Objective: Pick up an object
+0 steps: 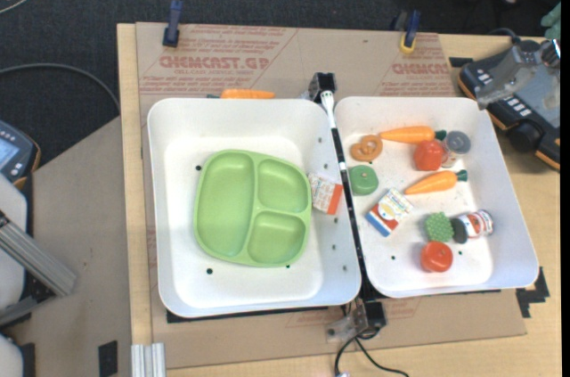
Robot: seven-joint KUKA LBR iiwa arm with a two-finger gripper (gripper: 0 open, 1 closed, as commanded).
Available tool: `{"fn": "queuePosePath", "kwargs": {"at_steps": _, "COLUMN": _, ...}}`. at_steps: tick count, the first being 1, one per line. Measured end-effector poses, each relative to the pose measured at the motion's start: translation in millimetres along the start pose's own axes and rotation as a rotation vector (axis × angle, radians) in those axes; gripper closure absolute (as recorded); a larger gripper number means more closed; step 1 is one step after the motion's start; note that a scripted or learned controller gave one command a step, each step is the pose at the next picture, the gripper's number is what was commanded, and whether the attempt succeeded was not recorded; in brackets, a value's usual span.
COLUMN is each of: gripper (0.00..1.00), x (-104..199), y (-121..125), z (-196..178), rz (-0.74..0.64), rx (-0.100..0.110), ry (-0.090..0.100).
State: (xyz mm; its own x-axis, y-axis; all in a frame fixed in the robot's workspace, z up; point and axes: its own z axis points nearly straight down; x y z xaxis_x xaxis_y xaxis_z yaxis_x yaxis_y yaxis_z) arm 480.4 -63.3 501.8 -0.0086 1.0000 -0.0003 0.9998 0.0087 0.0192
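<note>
Grey pincer at 2 o'clock, just outside right bin rim; open or closed: cannot tell. Toy carrot inside at 12 o'clock. Green plate centred in left bin.

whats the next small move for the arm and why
Probably swing in over the right bin and line up above the upper carrot. The arm sits at the bench's right edge, carrying nothing that can be seen, and that carrot lies fairly clear of its neighbours.
</note>
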Motion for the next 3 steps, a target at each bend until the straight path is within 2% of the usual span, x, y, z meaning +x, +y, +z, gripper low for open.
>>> {"fn": "queuePosePath", "kwargs": {"at_steps": 1, "gripper": 0.00, "x": 82, "y": -4, "z": 123, "rz": 0.000, "rx": 0.032, "ry": 0.002}}
{"fn": "queuePosePath", "kwargs": {"at_steps": 2, "gripper": 0.00, "x": 134, "y": 1, "z": -43, "rz": 0.001, "rx": -0.003, "ry": 0.005}}
{"fn": "queuePosePath", "kwargs": {"at_steps": 3, "gripper": 0.00, "x": 258, "y": 0, "z": -33, "rz": -0.005, "rx": 0.017, "ry": 0.004}}
